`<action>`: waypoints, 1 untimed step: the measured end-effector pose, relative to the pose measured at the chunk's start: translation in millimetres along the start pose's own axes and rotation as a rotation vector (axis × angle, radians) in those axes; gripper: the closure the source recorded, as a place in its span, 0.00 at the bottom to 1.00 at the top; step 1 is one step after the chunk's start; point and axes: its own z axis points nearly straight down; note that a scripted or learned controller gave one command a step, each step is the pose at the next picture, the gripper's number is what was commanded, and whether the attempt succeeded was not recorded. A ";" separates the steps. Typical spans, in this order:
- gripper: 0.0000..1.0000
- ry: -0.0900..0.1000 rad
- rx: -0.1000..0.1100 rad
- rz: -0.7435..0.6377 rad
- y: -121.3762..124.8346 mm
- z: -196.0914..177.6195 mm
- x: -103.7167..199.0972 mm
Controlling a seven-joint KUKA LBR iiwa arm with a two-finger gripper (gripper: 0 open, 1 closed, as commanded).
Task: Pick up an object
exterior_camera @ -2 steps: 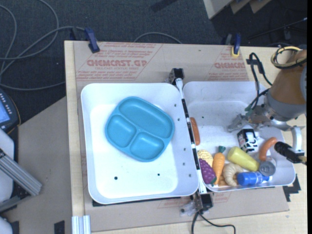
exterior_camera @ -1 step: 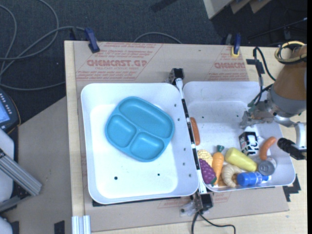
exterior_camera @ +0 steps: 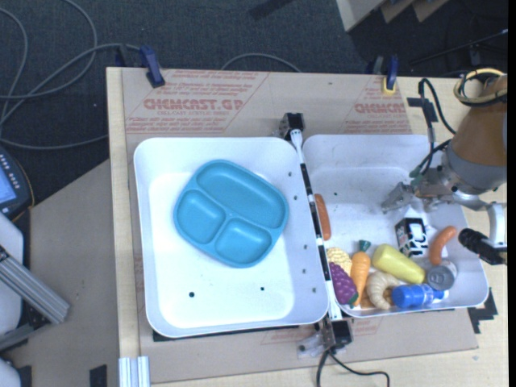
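**Arm hangs over the right bin, toys heaped at its near end**

The 2 white bins sit side by side, and the right bin (exterior_camera: 355,147) is the one to watch. The grey arm with its orange band comes in over that bin's far right corner, and the gripper (exterior_camera: 405,196) hangs above the bin's bare middle floor. Its metal fingers look spread a little with nothing between them, though from this angle they blur together and I cannot tell for certain how wide they stand.

All the toys lie toward the near end of the right bin. Just below the gripper is a small black-and-white object (exterior_camera: 411,236), and beside it, toward the bin's right wall, an orange sausage-shaped piece (exterior_camera: 442,243). A yellow piece (exterior_camera: 397,263) lies across the pile, with a carrot (exterior_camera: 359,271), a corn cob (exterior_camera: 339,258) and purple grapes (exterior_camera: 342,282) toward the bin's left wall. A blue bottle (exterior_camera: 413,297) and a grey disc (exterior_camera: 440,277) rest near its front right corner. A hot dog (exterior_camera: 322,216) lies along the left wall, apart from the heap.

Left of the right bin, the other bin (exterior_camera: 161,297) holds 1 blue divided plate (exterior_camera: 230,212) with 3 compartments.
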 end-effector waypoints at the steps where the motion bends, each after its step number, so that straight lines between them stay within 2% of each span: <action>1: 0.00 0.003 0.007 0.000 -28.0 10.7 -1.7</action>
